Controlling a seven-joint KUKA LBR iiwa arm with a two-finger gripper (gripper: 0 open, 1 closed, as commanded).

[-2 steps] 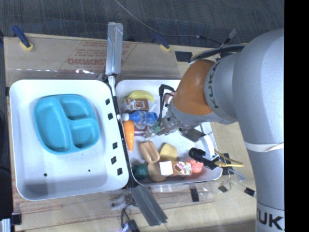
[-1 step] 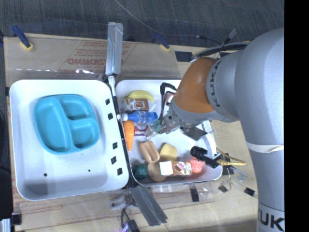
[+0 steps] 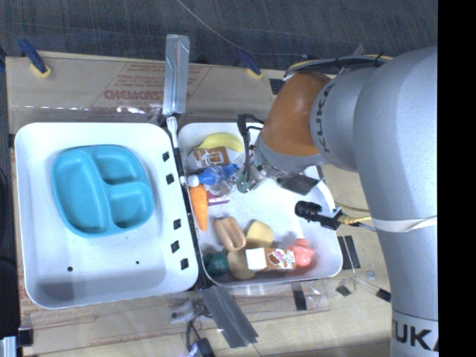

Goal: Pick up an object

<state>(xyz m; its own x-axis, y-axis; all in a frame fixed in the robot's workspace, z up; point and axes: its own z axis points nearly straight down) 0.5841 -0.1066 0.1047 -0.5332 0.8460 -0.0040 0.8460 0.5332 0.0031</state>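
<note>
My gripper [image 3: 245, 183] hangs low in the right bin [image 3: 282, 207], at its upper middle, below the orange wrist band [image 3: 294, 117]. Its tip is right beside a blue plastic bottle [image 3: 216, 176]. A banana [image 3: 223, 140] and a brown packet [image 3: 210, 157] lie just up and left of it. An orange carrot [image 3: 198, 207] lies along the bin's left wall. Nearer the front are a tan piece [image 3: 230, 233], a yellow block [image 3: 259, 233], a white and red packet [image 3: 271, 259], a pink toy [image 3: 302, 253] and a dark green item [image 3: 216, 261].
The left bin [image 3: 89, 270] holds a blue divided plate [image 3: 103, 188]. A black cable plug [image 3: 311, 211] hangs off the arm over the right bin's right side. The grey arm covers the bench's right part. Clamps and a metal bar [image 3: 175, 76] stand at the back.
</note>
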